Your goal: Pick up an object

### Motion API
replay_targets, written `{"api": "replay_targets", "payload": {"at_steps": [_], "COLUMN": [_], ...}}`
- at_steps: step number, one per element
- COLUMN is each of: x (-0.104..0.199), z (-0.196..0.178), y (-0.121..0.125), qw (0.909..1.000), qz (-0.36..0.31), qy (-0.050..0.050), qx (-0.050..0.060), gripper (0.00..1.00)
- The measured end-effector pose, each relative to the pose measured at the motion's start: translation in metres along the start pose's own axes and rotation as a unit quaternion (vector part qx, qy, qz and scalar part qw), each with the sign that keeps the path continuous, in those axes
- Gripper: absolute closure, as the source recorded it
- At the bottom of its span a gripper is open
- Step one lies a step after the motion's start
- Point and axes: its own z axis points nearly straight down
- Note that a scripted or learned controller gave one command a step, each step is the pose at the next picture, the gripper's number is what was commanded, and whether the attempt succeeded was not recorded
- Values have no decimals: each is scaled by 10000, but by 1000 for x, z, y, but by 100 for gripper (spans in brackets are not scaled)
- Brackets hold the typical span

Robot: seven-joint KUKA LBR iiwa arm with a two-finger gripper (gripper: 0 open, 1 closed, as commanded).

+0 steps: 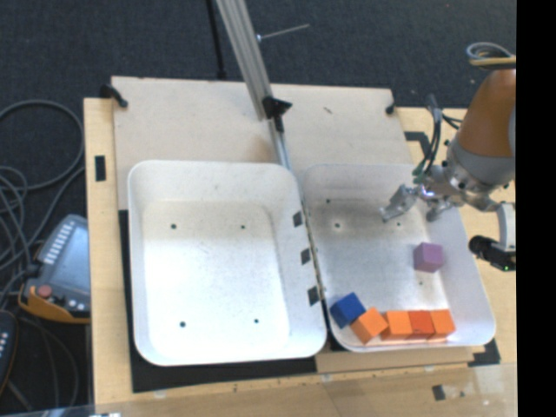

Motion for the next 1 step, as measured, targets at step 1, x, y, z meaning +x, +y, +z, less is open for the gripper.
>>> {"api": "replay_targets", "payload": {"at_steps": [1], "x": [-28], "z": [58], "y": [-72], "qw": [9999], "qz": [-43], "qy": [-15], "qx": [-89], "gripper": [0]}}
